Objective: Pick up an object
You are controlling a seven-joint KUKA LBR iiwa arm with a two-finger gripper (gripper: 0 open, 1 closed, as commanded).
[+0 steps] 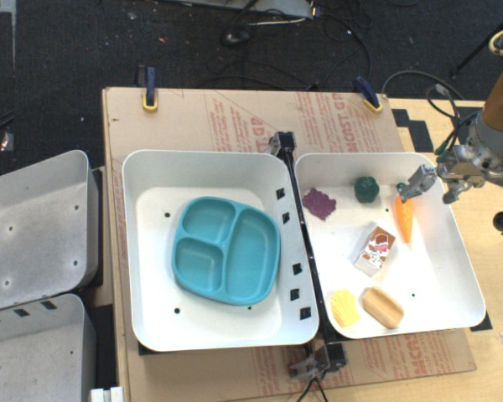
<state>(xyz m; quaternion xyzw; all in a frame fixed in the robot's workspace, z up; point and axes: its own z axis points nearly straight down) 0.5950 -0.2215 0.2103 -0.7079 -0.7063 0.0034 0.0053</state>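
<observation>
The gripper (433,182) hangs over the far right corner of the right bin (469,262), its two fingers spread apart with nothing between them. Just beside it, on the bin floor, lies the carrot (405,217), pointing its length toward the near rim; the nearer finger sits close to the carrot's top end, though I cannot tell whether it touches.

The carrot looks the likeliest thing to pick, being closest. To grasp it well, I would judge that the fingers should straddle its narrow width, not its length, so the wrist may need turning until the jaws cross the carrot's long axis. Centre the gripper over the thicker middle part, come straight down until the fingertips reach the floor on either side, then close and lift slowly. The carrot tapers, so a grip too near the thin end could squeeze it out.

Other choices lie farther from the carrot: the green ball (367,188) and purple piece (319,203) toward the left bin (151,249), the small carton (375,251) below, and the corn (344,307) and bread roll (382,306) near the front rim. The ball would likely roll away. The blue plate (227,250) in the left bin is too wide.
</observation>
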